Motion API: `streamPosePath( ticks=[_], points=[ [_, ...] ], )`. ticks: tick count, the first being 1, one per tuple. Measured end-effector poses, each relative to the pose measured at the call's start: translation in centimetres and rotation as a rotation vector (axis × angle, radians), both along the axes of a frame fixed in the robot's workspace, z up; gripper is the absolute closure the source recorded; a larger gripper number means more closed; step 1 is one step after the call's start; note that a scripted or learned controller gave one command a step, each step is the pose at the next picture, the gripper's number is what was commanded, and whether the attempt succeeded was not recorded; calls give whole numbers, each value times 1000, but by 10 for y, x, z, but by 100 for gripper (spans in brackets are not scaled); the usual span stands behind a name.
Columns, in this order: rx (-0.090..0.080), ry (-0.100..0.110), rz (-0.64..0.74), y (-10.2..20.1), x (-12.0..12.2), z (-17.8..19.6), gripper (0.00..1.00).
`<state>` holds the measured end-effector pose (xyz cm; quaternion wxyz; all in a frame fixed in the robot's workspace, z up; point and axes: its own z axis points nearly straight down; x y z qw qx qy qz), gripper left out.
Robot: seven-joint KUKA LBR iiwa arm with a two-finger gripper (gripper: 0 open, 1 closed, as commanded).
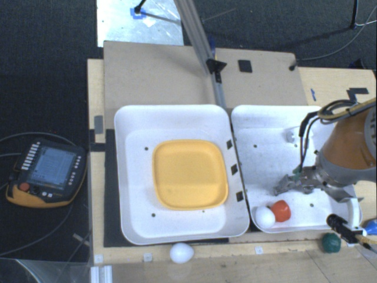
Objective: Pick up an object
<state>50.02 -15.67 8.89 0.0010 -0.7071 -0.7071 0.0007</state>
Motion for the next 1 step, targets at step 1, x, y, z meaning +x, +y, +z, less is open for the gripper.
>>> streamPosePath(
  ticks=[1],
  points=[
    [-1, -4, 0, 0, 1, 12, 100]
  ],
)
